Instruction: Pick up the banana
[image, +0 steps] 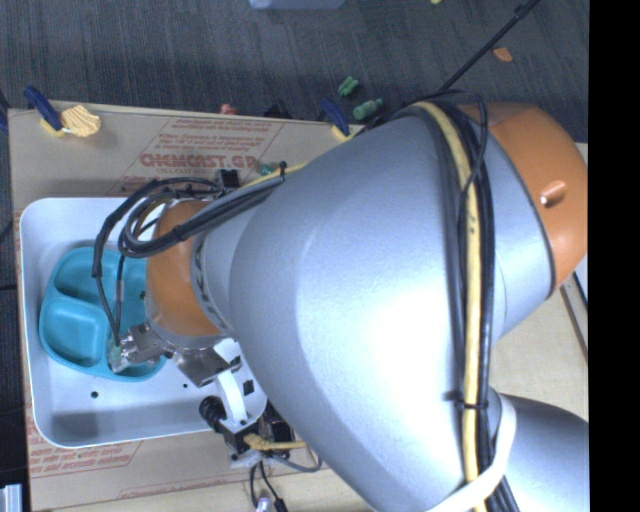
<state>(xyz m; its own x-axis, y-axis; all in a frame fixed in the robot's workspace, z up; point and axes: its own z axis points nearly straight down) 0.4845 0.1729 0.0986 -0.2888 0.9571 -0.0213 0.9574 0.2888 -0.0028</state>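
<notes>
arm (400, 300): reaching low over the left white bin (40, 330), above a teal divided dish (70, 315); gripper state: cannot tell, hidden under the wrist; banana: hidden, place unknown; progress: pickup unconfirmed, grasp and lift apparently remain

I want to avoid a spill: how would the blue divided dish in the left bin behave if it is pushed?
The blue divided dish looks like rigid moulded plastic, so probably stiff and light. On the smooth white bin it would likely slide, not tip, being low and wide.
</notes>
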